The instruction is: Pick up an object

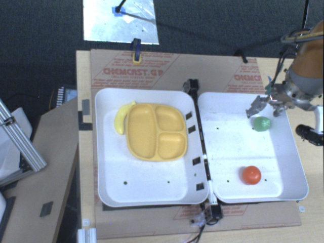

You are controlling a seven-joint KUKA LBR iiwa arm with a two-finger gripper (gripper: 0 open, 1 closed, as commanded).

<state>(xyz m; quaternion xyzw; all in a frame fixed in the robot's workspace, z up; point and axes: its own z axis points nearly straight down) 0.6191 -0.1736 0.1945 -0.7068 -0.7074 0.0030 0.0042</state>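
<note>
An orange-red ball (251, 174) sits nearest the camera in the right bin (283, 186), below the hand and well apart from it, close to the bin's near rim. Farther in, a pale green rounded object (261, 123) lies on the white floor of the same bin, just beside the hand (267, 105) and slightly toward the camera from it. The hand hangs over the far right part of that bin at the end of the grey arm (306, 67), which enters from the right; one grey finger (254, 108) angles out to the left above the green object, and a second finger points down close to the object's upper right edge. The fingers appear spread apart, with nothing seen between them; whether either tip touches the green object cannot be told. The green object looks smooth and soft-edged, roughly round, with a lighter patch on top.

Well to the left of the hand, in the left bin (109, 186), a yellow divided plate (154, 131) with three compartments lies flat, and a yellow banana (120, 118) curves along its left edge, touching or tucked slightly under it. Both bins rest on a brown sheet on the counter (167, 67). Beyond it, far to the hand's left, a silver square (120, 14) lies on the dark floor.
</note>
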